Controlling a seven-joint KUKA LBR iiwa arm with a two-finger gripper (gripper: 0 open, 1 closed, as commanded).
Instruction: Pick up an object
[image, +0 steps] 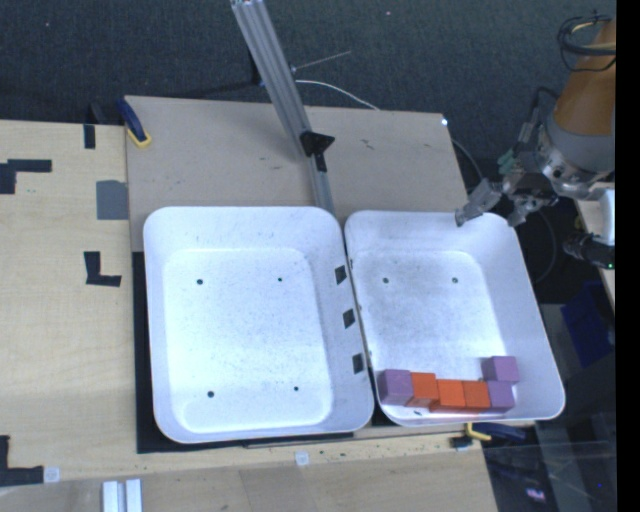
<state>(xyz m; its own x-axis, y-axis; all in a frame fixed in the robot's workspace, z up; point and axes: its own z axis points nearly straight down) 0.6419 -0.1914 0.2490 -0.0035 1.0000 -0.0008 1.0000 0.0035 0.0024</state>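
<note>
Grey two-finger gripper (487, 203) is hovering over the right shallow white plastic bin's (535, 300) far corner; finger spread, cannot tell. Purple and orange blocks (450, 388) are sitting well apart from it, untouched.

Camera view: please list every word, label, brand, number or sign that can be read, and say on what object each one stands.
None: no readable text.
The black tape pieces on the bench are plain shapes, not letters.
The purple blocks and orange blocks in the right bin have bare faces.
The arm's orange band shows no legible marking.
</note>
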